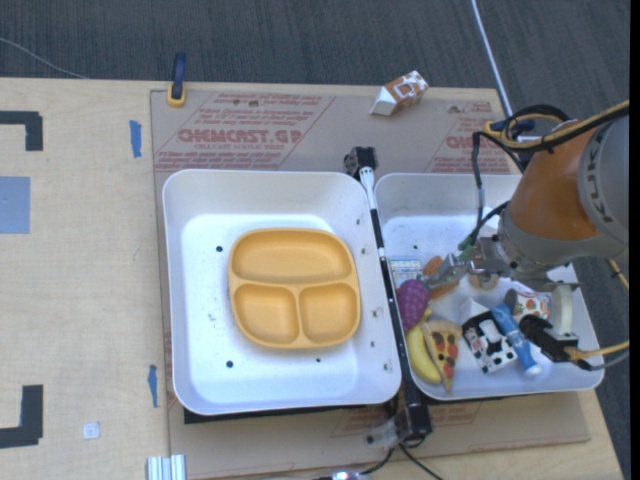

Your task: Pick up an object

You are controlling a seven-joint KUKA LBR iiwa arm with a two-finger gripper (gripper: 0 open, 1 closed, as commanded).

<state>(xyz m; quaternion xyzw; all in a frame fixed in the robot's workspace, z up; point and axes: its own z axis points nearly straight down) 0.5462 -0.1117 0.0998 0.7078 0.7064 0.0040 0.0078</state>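
Note:
My gripper [457,269] hangs low over the middle of the right bin [420,216], below the arm's orange band [552,190]. Just left of and below it lies a purple bunch of grapes [412,299]. A yellow banana [421,354] and a pizza slice [445,352] lie at the bin's front left. A black and white object [486,341] and a blue marker [519,341] rest at the front, right of them. I cannot see anything held in the gripper.
The left bin [195,268] holds a yellow divided plate [294,286]. A small carton [400,92] lies on the cardboard behind the bins. A black clamp [360,159] sits between the bins at the back. Cables [510,128] loop above the arm.

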